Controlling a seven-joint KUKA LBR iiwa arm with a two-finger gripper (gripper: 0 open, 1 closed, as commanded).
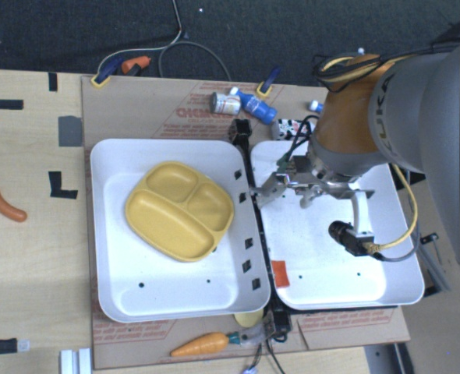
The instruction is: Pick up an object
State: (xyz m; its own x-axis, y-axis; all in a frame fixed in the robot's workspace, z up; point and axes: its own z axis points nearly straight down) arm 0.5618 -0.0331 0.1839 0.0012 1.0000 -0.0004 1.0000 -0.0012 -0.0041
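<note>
Lying left of gripper (pixel 292 189), seemingly apart: yellow tray (pixel 180 209)

bench: pale wood (pixel 27 154), black marks | cardboard sheet (pixel 175 115) under bins | behind: dark carpet (pixel 74 14)

Robot lab: KUKA arm (pixel 386 107), white bins (pixel 105 209), cables.

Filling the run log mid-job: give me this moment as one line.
arm: over right bin | gripper: near divider, nothing seen held | left bin: yellow divided plate | outside bins: toy carrot, toy sausage
</note>
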